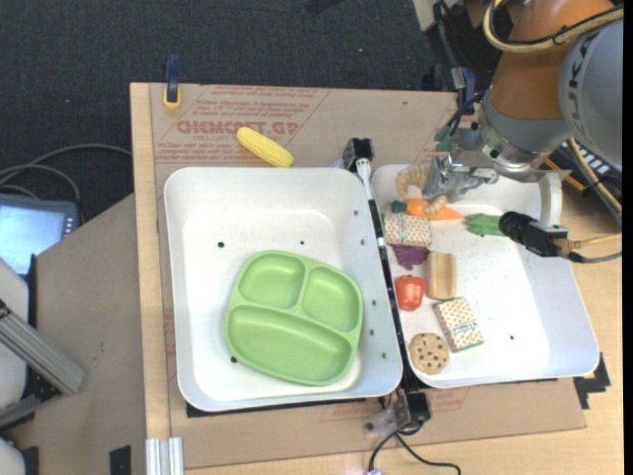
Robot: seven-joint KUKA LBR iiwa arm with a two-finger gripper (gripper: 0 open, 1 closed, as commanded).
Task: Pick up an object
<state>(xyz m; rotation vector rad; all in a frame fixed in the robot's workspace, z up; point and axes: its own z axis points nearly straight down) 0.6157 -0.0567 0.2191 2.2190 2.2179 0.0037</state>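
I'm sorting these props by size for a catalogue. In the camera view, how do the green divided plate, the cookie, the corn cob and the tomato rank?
1. green divided plate
2. corn cob
3. cookie
4. tomato
Cookie and tomato look close.

We look down from a single fixed camera mounted high over the counter (247, 117), tilted at a slant so the far edge sits toward the top of the frame. Both white bins fit within our view, the left bin (198, 206) and the right bin (554, 325) side by side at middle distance. The arm (539, 57) enters from our upper right, and dark floor (148, 18) lies beyond the counter.
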